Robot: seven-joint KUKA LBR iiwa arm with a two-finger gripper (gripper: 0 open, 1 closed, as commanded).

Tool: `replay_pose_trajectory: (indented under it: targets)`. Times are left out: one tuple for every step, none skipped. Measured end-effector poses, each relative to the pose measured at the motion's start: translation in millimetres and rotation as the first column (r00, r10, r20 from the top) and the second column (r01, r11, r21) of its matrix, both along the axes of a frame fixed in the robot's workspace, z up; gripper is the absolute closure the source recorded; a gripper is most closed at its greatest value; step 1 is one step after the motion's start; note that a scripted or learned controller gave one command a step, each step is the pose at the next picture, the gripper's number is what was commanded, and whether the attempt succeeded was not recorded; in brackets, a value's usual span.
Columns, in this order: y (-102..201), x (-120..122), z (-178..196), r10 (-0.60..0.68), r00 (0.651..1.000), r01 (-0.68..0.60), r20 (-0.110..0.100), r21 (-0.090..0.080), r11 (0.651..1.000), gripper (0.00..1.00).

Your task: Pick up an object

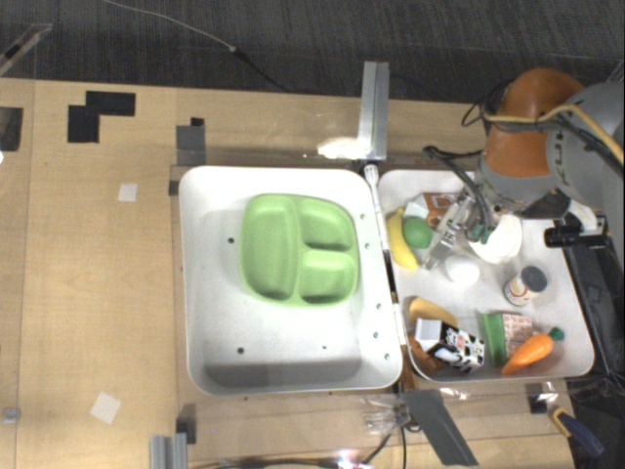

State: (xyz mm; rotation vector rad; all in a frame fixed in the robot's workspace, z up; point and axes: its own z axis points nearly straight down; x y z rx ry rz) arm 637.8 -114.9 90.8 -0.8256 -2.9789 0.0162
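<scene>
Green ball (417, 233), judged light, smooth and prone to slipping, is best gripped across its middle; end effector (451, 231) state cannot be told.

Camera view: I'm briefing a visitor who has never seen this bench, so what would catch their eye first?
Most likely the green divided tray, lying alone in the left bin. Next, the clutter in the right bin: a banana at its left wall and an orange carrot near its front. The gripper hangs over that bin's back half.
</scene>
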Motion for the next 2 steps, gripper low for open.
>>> replay_pose_trajectory:
  targets:
    - [11.0, 5.0, 0.0, -0.159, 0.987, 0.159, -0.014, -0.016, 0.987, 0.00]
    - [6.2, -55.6, -0.2, -0.206, 0.976, 0.207, 0.065, -0.003, 0.978, 0.00]
